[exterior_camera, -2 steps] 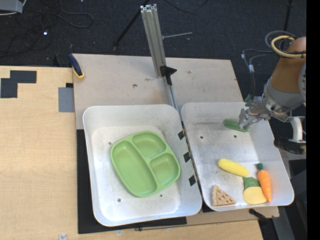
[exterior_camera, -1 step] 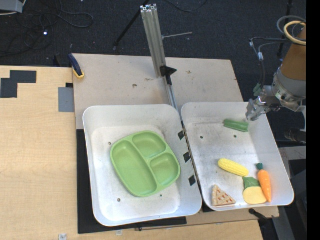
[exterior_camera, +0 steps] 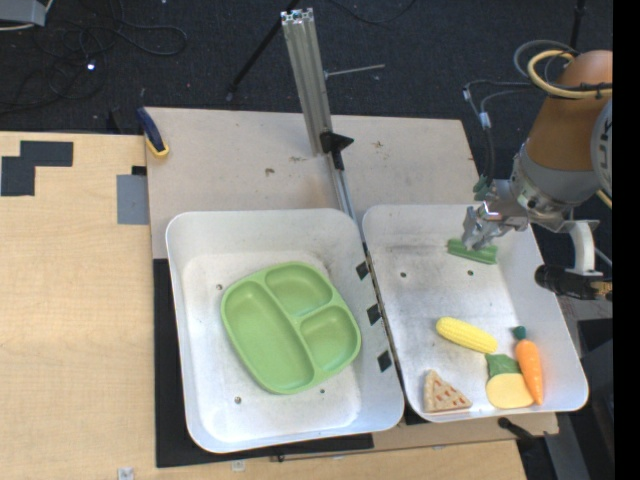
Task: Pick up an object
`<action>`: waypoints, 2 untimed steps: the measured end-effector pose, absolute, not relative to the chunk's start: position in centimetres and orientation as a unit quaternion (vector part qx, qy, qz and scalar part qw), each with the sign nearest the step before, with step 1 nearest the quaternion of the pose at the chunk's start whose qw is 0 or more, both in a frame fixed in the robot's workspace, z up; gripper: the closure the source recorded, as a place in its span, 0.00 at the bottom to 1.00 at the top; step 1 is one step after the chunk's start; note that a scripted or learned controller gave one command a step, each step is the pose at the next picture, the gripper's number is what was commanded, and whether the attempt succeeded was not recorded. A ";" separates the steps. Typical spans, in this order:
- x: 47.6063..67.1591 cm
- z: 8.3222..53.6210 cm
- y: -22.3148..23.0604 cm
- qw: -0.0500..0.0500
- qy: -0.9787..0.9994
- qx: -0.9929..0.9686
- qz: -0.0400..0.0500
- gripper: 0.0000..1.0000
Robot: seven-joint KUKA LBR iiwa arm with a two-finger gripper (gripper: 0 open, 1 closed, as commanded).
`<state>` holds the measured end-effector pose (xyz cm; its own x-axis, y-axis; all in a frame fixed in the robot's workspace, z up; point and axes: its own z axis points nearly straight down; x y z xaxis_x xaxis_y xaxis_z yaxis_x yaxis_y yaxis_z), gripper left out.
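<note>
At the near edge of the right bin (exterior_camera: 395, 368), a cluster of toy food is lying together: a tan, triangular sandwich wedge (exterior_camera: 443, 393) is sitting closest to the front rim, with a yellow and green piece (exterior_camera: 506, 382) just beside it toward the near right corner. An orange carrot (exterior_camera: 529, 368) with a green top is leaning along that piece's right side, touching it. A yellow corn cob (exterior_camera: 466, 335) is resting slightly farther in, close to the others but apart from the wedge.

In the left bin (exterior_camera: 190, 268), a light-green divided plate (exterior_camera: 291, 325) with three compartments is lying flat near the middle, turned at an angle to the bin walls.

Toward the far side of the right bin, a flat green piece (exterior_camera: 471, 252), small, thin and roughly rectangular, is lying on the bin floor at a slight tilt. The gripper (exterior_camera: 484, 230) is hovering directly over it, its metal fingers pointing down at the piece's top edge; whether they are spread or closed around it is impossible to tell from this angle.

Beyond the bins, an aluminium post (exterior_camera: 309, 78) is rising from the bench (exterior_camera: 400, 158), and a blue and yellow tool (exterior_camera: 153, 133) is lying at the bench's far left corner.
</note>
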<state>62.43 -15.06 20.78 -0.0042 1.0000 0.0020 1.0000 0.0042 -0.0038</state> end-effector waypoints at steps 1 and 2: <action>61.6 20.9 -10.5 0.002 -0.709 -0.706 0.001 1.00; 60.5 21.5 -4.8 0.003 -0.709 -0.705 0.001 1.00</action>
